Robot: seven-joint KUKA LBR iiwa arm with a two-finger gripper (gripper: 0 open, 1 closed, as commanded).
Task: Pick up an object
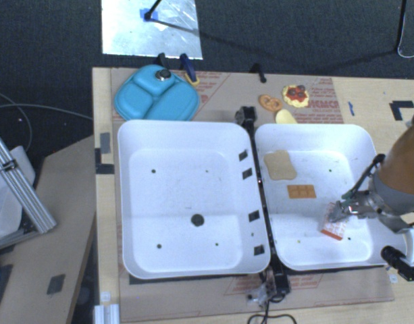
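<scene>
Reaching in from the right edge of the camera view, the grey arm point(402, 174) with its orange band brings the gripper point(340, 212) low over the right bin point(358, 255). Its dark fingers sit right at a small white packet with a red end point(333, 229), which lies on the bin floor toward the near right part. Whether the fingers are spread or closed, I cannot tell; the tips blur into the packet, and nothing shows clearly between them.

Near the front edge of the bench, a dark clamp and some cabling point(271, 289) sit where the two bins meet.

Farther back in the right bin, an orange waffle-like square point(301, 192) lies flat, apart from the packet. Beyond that is a tan slice of toast point(280, 165), near the bin's left wall.

The left bin point(136, 248) holds a small dark round object point(198, 220) on its floor, with a few tiny dark dots scattered around it.

Behind the bins, on the cardboard-covered bench point(220, 90), a blue divided tray with a lid point(156, 94) rests at the left. To the right are a small pretzel-shaped piece point(269, 102), a round toy pizza point(296, 95), and a pale yellow piece point(285, 117) just beside the right bin's far rim.

Farthest off, a shiny silver sheet point(151, 17) lies on the dark carpet.
</scene>
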